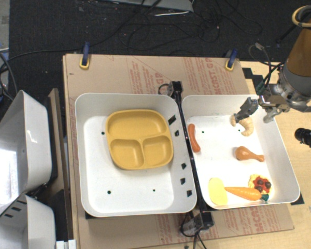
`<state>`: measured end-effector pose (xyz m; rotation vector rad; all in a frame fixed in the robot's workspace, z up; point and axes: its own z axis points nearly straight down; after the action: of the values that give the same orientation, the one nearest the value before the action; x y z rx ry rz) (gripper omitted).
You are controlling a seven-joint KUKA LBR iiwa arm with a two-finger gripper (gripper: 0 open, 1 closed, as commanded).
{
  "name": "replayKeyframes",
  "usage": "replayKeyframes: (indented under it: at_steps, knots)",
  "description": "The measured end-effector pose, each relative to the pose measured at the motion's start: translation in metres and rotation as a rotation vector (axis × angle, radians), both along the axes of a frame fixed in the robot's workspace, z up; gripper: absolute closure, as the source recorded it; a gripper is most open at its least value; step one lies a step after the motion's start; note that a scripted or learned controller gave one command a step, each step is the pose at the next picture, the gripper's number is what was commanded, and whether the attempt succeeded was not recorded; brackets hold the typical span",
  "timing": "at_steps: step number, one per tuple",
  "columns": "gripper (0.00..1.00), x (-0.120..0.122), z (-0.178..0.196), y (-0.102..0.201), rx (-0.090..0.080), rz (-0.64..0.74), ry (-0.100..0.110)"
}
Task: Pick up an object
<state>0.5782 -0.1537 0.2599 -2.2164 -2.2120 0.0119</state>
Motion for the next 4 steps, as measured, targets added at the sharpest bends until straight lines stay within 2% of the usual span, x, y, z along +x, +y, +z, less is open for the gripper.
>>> replayKeyframes:
  at_steps: [1, 4]
  knots:
    - [0.00, 0.002, 0.007, 0.001, -0.002, 0.003, -0.012]
    - [0.00, -0.001, -0.129, 0.015, -0.001, 0.001, -0.010]
